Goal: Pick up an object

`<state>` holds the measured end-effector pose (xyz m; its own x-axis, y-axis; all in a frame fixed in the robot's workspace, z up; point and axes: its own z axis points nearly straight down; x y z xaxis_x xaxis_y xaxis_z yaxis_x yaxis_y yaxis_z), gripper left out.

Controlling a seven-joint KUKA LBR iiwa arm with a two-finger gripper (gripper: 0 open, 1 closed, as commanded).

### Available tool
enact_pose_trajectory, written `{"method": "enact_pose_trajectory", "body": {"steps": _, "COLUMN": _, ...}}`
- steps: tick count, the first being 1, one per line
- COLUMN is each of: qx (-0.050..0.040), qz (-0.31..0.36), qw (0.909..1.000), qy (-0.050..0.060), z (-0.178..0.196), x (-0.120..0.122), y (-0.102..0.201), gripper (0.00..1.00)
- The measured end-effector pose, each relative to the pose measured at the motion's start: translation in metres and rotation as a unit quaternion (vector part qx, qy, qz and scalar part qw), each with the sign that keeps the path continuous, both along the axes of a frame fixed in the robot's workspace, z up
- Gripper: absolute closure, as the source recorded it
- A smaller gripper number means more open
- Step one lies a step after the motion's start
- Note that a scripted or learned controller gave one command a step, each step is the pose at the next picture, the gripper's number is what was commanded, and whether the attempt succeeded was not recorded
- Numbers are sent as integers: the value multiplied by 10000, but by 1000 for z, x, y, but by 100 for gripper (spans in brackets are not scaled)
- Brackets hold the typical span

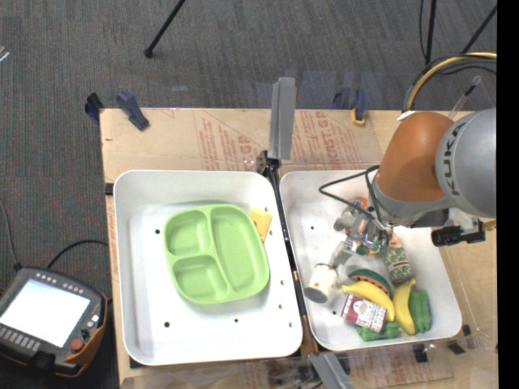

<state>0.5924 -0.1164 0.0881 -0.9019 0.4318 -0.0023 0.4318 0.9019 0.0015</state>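
My gripper (358,235) hangs low over the middle of the right bin (312,209), under the arm's orange band. Just below and right of it lies a pile of toy food: a white cup (322,280) on its side, a yellow banana (371,295), a red carton (363,312), a green-labelled can (397,263), a second banana (403,306) and a green pepper (419,309). A small object with orange and white patches sits right at the fingers. Whether anything is held is unclear.
The left bin (134,209) holds a green three-compartment plate (216,252) with a yellow wedge (261,221) at its right rim. A grey post (281,124) stands behind the divide between the bins. A teach pendant (45,316) lies at the lower left.
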Motion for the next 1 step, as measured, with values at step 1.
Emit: {"method": "enact_pose_trajectory", "body": {"steps": 1, "qx": 5, "qz": 352, "qw": 9994, "qy": 27, "z": -2, "x": -84, "y": -16, "gripper": 0}}
